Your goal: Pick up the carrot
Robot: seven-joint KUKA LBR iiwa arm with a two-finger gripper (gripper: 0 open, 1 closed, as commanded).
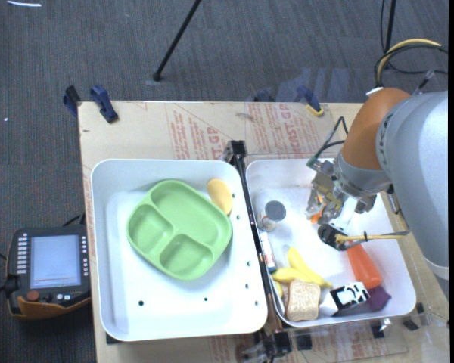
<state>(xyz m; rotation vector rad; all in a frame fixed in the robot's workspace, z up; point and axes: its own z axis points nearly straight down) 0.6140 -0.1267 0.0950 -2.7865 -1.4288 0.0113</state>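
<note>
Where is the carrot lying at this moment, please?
The carrot lies in the right bin, toward its right side, just below the gripper and above the purple item in the bin's lower right corner.

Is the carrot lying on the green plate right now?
No, the carrot lies in the right bin beside the banana, while the green plate sits in the left bin.
</note>
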